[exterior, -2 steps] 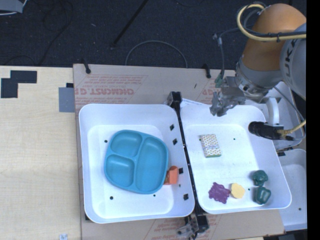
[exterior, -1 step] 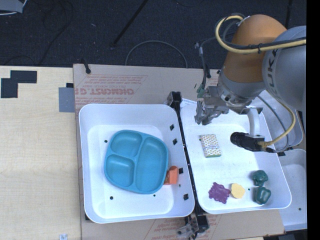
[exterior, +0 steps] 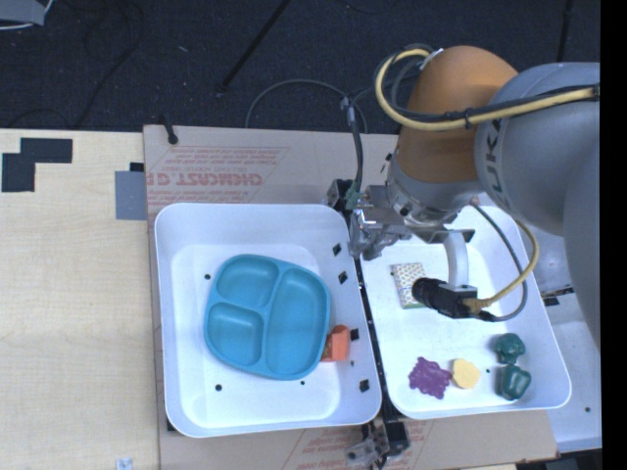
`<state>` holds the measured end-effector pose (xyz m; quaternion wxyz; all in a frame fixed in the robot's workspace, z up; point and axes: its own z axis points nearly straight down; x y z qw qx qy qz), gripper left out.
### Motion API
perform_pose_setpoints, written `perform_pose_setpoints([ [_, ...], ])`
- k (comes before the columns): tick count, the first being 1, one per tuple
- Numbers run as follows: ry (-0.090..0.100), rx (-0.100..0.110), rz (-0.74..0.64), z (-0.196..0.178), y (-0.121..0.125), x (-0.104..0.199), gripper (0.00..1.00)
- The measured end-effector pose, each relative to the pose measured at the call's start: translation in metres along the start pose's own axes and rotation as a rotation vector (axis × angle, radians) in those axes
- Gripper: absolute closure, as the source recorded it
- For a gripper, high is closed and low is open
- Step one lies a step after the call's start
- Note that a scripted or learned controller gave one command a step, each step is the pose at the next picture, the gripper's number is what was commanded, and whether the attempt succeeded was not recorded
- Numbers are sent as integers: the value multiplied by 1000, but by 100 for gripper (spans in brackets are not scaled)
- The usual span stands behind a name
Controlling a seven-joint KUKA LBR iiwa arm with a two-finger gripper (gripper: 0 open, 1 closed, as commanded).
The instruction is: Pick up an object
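My gripper (exterior: 375, 231) hangs over the top left corner of the right bin (exterior: 549, 399), close to the divider between the two bins, with the orange-banded wrist right above it. A small patterned square (exterior: 408, 283) lies just below and right of it. Along that bin's front lie a purple toy (exterior: 428, 376), a yellow piece (exterior: 466, 373) and two dark green toys (exterior: 508, 347) (exterior: 512, 383). The left bin (exterior: 186, 399) holds a blue divided plate (exterior: 266, 316), and an orange block (exterior: 339, 344) sits at the plate's right edge.
A black cable fitting (exterior: 443, 297) and yellow hose loop off the arm over the middle of the right bin. Cardboard (exterior: 225, 169) lies under both bins. The grey arm covers the right bin's back right part.
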<state>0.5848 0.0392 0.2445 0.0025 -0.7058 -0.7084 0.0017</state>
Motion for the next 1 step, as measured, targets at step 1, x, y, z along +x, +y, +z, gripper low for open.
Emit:
perform_pose_setpoints([
  [1,0,0,-1,11,1,58,100],
])
